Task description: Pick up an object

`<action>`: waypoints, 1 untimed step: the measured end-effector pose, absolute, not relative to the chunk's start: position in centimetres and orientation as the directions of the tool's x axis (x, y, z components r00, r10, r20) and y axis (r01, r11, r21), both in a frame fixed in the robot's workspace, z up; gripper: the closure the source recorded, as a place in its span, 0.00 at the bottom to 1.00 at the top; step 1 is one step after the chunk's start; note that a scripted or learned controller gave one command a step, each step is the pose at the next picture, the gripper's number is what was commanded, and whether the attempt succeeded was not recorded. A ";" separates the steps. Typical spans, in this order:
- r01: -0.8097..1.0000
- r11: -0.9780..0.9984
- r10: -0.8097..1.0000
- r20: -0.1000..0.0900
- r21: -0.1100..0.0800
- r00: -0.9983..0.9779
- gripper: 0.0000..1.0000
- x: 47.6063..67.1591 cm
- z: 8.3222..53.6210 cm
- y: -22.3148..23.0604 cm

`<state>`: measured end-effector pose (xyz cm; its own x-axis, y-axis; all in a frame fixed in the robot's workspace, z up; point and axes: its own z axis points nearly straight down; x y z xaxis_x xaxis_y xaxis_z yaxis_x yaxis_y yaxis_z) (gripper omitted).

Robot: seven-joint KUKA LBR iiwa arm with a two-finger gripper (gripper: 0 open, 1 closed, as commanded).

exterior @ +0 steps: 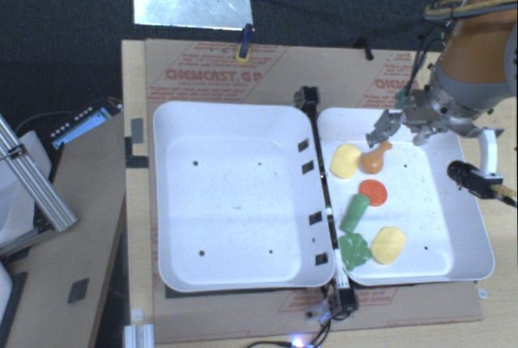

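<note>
The right bin (465,241) holds several toy foods. A yellow lemon-like piece (344,161) lies beside an orange piece with a stem (373,159). Below them sit a red-orange round piece (373,191), a long green piece (354,213), a leafy green piece (353,249) and a second yellow piece (388,244). My gripper (402,133) hangs over the bin's far part, just above and right of the orange piece. Its fingers stand apart, open, with nothing between them.
The left bin (235,201) is a bare white tray. A black hinge strip (322,193) runs between the two bins. A black and white fixture (477,172) sticks in over the right bin's right rim. Cardboard underlies both bins.
</note>
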<state>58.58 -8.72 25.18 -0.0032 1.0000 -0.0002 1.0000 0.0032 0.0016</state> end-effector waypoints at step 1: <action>1.000 0.001 1.000 -0.001 -0.003 -0.001 0.00 61.9 10.5 -11.2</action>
<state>61.89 -11.23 10.47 -0.0010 1.0000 -0.0005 1.0000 0.0010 -0.0030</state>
